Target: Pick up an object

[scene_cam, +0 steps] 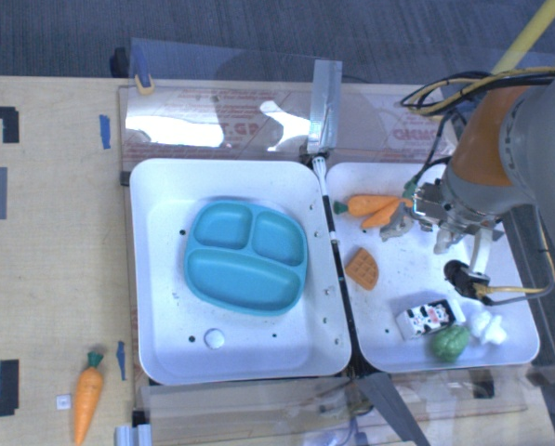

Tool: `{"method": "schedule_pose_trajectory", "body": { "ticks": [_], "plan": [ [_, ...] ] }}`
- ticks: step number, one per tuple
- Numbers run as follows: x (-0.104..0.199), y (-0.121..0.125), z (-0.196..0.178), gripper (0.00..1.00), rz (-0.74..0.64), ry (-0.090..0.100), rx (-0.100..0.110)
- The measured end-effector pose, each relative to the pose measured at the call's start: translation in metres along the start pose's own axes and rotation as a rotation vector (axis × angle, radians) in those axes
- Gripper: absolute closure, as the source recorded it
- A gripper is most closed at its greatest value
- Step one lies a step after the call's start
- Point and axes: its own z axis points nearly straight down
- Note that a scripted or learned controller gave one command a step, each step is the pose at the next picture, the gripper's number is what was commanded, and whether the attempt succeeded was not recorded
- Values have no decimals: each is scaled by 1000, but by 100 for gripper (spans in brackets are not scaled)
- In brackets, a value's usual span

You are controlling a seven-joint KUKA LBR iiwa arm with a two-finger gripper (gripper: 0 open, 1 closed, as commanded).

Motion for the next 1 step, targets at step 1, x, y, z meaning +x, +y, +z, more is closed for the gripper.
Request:
{"method": "schedule_pose_trajectory", "body": {
  "ticks": [1],
  "plan": [
    [41, 70, -20, 0, -21, -1, -1]
  ]
}}
